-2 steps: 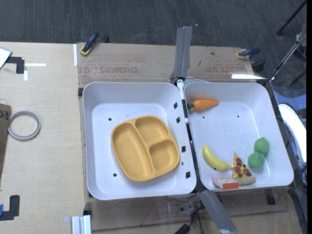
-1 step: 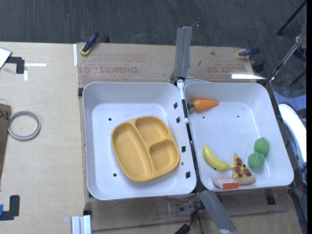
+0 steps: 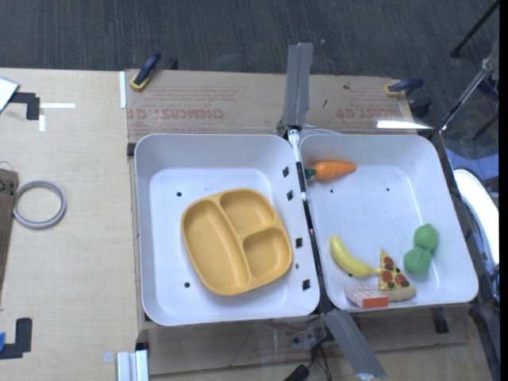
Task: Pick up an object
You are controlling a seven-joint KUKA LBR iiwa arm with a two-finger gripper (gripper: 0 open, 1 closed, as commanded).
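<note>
White plastic forms two shallow bins set side by side on the table (image 3: 63,133), their inner walls touching along the middle. I cannot tell how the pincer stands, spread or pressed together.

The left bin (image 3: 155,165) carries one thing: a yellow divided plate (image 3: 236,240) with three compartments, lying flat near the bin's centre and turned at a slant to its walls.

The right bin (image 3: 429,165) carries six small toy foods. One orange carrot (image 3: 332,170) with a green top lies near the far left corner of that bin, its green end just beside the wall shared with the left bin. One yellow banana (image 3: 352,259) curves along the near left part of the floor. One pizza slice (image 3: 390,275), with red spots on a pale crust, lies just beside the banana's right end. One pale block with a red edge (image 3: 367,298), whose kind I cannot tell, sits at the near wall, touching or just under the pizza slice. Two green rounded pieces stand near the right wall: the farther green piece (image 3: 426,236) and the nearer green piece (image 3: 417,261), just beside each other.

On the bare wooden part of the table, well to the left of the bins, lies one grey roll of tape (image 3: 37,204). Brown cardboard (image 3: 206,105) with red printed lettering lies under the far edges of both bins, held by one blue clamp (image 3: 146,70) at its far left corner.
</note>
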